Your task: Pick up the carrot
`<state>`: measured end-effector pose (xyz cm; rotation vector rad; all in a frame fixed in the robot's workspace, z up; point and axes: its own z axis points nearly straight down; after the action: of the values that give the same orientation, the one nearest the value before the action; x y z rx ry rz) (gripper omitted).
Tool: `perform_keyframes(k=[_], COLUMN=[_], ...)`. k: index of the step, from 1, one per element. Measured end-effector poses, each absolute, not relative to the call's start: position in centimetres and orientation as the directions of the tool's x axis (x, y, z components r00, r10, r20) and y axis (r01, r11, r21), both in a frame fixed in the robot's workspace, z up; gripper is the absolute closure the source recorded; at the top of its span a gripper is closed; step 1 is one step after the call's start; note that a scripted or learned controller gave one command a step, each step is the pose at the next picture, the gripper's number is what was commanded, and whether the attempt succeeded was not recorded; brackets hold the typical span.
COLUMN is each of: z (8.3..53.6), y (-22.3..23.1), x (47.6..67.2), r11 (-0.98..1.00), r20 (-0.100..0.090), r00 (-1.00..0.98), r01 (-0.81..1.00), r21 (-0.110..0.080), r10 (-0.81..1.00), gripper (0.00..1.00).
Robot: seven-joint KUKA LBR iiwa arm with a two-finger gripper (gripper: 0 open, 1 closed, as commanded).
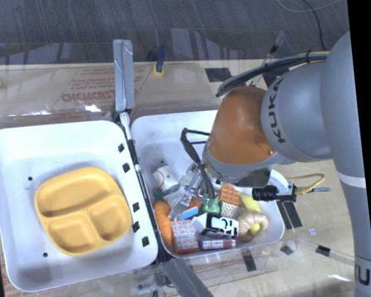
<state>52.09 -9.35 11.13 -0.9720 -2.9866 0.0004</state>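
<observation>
Carrot (pixel 164 223) half-buried in clutter, gripper (pixel 185 196) fingers indistinct

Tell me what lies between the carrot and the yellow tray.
In the camera view, the carrot lies in the right bin and the yellow tray in the left bin; between them stand the two bins' adjoining walls and bare white floor.

The grey arm (pixel 304 115) at the right carries the black letters "KU". Red print on the clear sheet (pixel 80 89) at the upper left is too faint to read.
</observation>
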Motion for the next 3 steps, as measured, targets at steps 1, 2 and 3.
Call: perform_keyframes(k=[1,2,3], z=[11.8,19.0,18.9], y=[-14.4,-1.8,0.1], x=[51.2,50.7,47.6], r11=[0.815,0.977,0.786], r20=[0.002,-0.001,0.005], r00=[-0.815,-0.977,-0.786], r01=[0.58,0.214,0.618], r21=[-0.001,0.0,-0.005], r10=[0.58,0.214,0.618], gripper=[0.0,0.0,0.0])
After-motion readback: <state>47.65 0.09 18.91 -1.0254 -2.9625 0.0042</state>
